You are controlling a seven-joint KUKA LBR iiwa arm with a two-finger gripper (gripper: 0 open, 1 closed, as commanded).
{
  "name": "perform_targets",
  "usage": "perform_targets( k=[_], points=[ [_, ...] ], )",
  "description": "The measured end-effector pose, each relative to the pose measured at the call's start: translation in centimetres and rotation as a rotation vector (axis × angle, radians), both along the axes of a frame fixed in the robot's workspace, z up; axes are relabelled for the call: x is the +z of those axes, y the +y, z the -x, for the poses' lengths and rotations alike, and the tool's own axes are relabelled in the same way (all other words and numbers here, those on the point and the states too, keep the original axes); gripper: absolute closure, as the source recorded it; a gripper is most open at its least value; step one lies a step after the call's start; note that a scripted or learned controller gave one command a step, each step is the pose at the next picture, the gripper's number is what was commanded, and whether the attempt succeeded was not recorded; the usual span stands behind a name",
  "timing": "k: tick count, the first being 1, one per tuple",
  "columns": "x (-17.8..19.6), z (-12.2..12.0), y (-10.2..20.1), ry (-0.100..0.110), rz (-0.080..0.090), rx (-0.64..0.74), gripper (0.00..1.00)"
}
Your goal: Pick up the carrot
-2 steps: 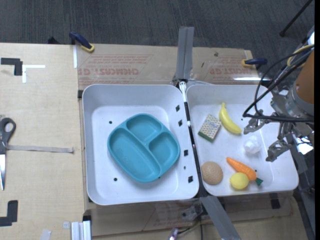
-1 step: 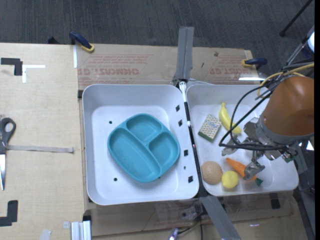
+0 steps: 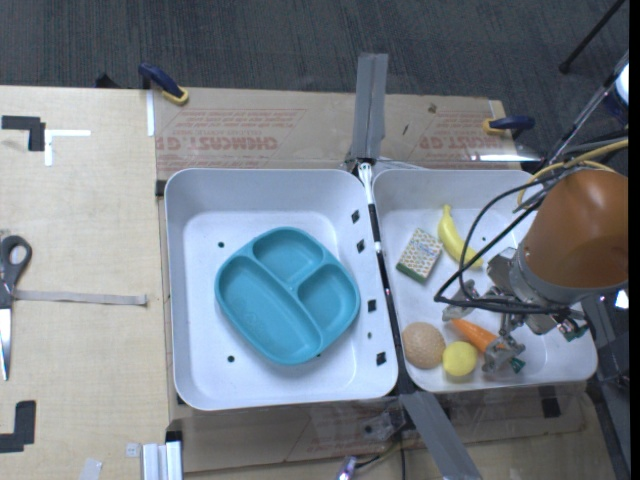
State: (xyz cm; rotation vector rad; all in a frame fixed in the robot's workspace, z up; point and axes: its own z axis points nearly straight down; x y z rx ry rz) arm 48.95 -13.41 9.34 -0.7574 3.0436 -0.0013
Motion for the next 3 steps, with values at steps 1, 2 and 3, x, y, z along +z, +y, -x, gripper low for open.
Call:
perform_targets(
  k=[1, 2, 3],
  points=[
    [1.1, -0.3, 0.1, -0.007, 0.001, 0.002, 1.0],
    [9.6, -3.6, -6.1, -0.002, 0.001, 0.361, 1.0],
    [16.6, -3.8, -8.7, -0.002, 0.0, 0.026, 1.0]
  ],
)
